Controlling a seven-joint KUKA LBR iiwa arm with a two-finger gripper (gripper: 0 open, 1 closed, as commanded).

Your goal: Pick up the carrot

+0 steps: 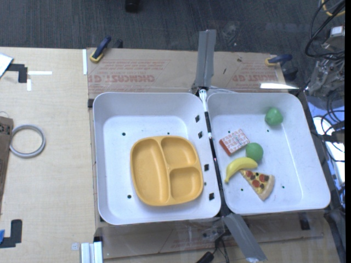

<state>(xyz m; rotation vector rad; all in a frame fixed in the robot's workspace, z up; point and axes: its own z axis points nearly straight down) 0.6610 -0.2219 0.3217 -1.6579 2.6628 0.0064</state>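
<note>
What state the gripper is in, I cannot tell from here, and where the carrot lies I cannot tell either. The right bin (296,163) holds a small cluster of toy food. A red and white packet (234,141) lies near the bin's left wall, with a round green piece (254,151) just beside it. A yellow banana (240,167) curves under them and touches the green piece. A pizza slice (258,183) sits just below the banana, towards the front rim. A second green ball (273,116) rests well apart from these, near the far right corner. In the left bin (112,147) a yellow divided plate (166,170) lies flat, slightly turned, close to the wall shared with the right bin. Both bins rest on a sheet of cardboard (142,73) held by blue clamps (100,48) at its far corners. On the wooden bench (49,201) to the left lies a roll of tape (26,140). Cables (329,15) hang at the far right.
</note>
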